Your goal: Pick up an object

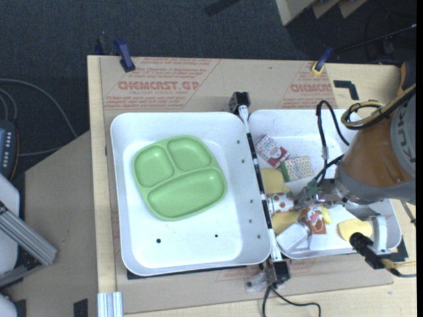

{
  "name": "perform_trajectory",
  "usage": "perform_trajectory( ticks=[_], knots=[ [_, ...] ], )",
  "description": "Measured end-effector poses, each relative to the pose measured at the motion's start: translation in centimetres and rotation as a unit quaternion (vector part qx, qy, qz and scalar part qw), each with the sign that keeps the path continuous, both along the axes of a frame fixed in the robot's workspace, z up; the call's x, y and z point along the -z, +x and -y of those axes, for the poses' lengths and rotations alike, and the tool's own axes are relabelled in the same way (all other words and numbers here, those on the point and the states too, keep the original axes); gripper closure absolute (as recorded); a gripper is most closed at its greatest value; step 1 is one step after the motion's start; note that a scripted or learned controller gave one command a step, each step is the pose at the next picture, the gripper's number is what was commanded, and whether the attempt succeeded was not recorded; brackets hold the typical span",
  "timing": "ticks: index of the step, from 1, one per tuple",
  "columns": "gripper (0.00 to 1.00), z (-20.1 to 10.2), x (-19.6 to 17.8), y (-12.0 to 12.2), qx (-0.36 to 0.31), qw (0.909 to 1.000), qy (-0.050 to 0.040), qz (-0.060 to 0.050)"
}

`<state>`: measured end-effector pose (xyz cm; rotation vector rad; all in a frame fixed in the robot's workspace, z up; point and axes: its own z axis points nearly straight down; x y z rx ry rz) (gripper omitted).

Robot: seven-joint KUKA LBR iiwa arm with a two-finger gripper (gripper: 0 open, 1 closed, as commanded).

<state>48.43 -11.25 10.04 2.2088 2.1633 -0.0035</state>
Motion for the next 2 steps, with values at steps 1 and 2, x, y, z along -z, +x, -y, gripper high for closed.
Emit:
perform_trajectory(
  ticks=[1,2],
  knots=[
    [1.0,-4.5,-9.0,4.4,-0.002,1.0,0.0063,-0.005],
    [1.0,-7.8,-10.7,1.5,-0.01,0.9996,0.018,-0.017]
  ],
)
